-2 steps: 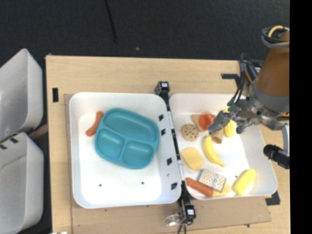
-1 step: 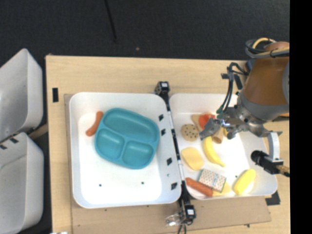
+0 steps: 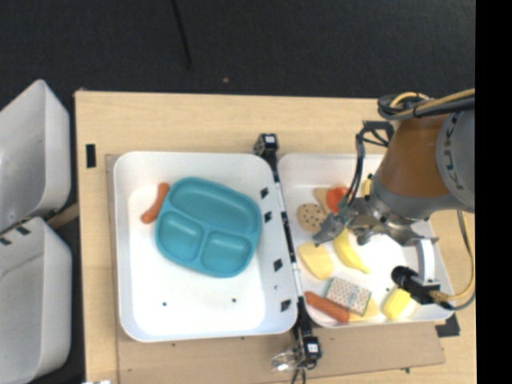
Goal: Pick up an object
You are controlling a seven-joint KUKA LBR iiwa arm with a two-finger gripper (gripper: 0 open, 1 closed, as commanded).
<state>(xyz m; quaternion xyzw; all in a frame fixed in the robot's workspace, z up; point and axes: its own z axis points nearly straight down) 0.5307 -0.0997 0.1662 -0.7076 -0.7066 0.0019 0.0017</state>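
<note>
Gripper [image 3: 330,229]: lowered among toy food, frame's right; finger state cannot be told.
Banana [image 3: 350,253]: lain just beside it, likely targeted.

Two bins sit side by side on the bench [image 3: 96,118]. In the left bin [image 3: 128,294] a divided tray [image 3: 210,226] lies near the middle, with a sausage [image 3: 155,203] just left of it. The right bin [image 3: 308,166] holds a cookie [image 3: 310,214], a cheese wedge [image 3: 315,260], a banana [image 3: 350,252], a cracker [image 3: 349,294] and a carrot [image 3: 326,306] at the front.
</note>
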